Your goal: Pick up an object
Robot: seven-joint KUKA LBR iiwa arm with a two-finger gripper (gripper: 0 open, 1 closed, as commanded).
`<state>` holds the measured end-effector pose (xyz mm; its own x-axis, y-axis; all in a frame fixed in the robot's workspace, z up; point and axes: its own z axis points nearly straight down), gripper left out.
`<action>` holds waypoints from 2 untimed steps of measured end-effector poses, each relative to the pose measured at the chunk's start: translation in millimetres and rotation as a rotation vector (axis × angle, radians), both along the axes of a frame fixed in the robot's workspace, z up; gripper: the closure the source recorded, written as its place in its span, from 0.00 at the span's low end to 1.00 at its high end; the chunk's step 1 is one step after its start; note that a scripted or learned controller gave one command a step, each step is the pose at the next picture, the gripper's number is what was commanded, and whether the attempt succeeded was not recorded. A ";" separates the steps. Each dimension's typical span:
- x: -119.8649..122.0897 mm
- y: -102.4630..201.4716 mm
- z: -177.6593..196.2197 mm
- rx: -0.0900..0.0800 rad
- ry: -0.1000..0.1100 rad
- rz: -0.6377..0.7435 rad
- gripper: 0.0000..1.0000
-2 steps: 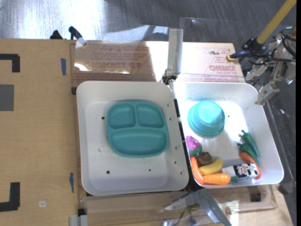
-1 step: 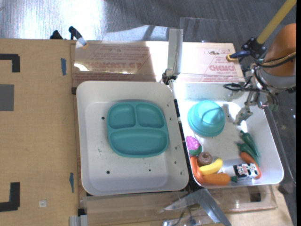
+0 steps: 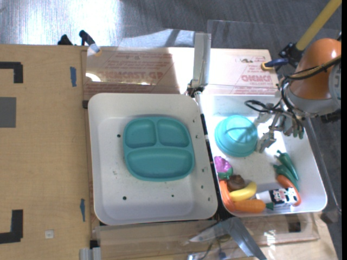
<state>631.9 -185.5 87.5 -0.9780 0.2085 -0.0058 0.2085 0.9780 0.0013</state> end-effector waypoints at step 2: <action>23.6 -7.0 -0.1 -0.002 0.002 -0.073 0.00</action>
<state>655.6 -192.5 87.4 -0.9602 0.2791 -0.0044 0.2791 0.9602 -0.0009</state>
